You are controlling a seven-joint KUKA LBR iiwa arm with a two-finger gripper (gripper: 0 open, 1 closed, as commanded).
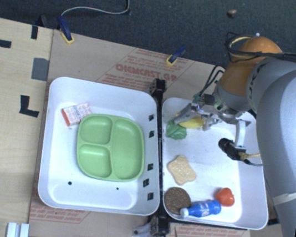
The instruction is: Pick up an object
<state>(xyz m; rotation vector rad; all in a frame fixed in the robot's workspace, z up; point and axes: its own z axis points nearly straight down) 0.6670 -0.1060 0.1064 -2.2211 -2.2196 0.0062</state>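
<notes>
The gripper sits low over the far left corner of the right bin, its fingers closed around a yellow item, apparently a toy banana, which shows between them. A green leafy piece lies just beside it, touching or nearly so; whether it is also caught cannot be told. Judged from this, the pick is in hand but not yet lifted clear. Right bin count: one cracker, one brown cookie, one blue bottle, one red tomato. Left bin: one green divided plate, one small red-and-white packet
</notes>
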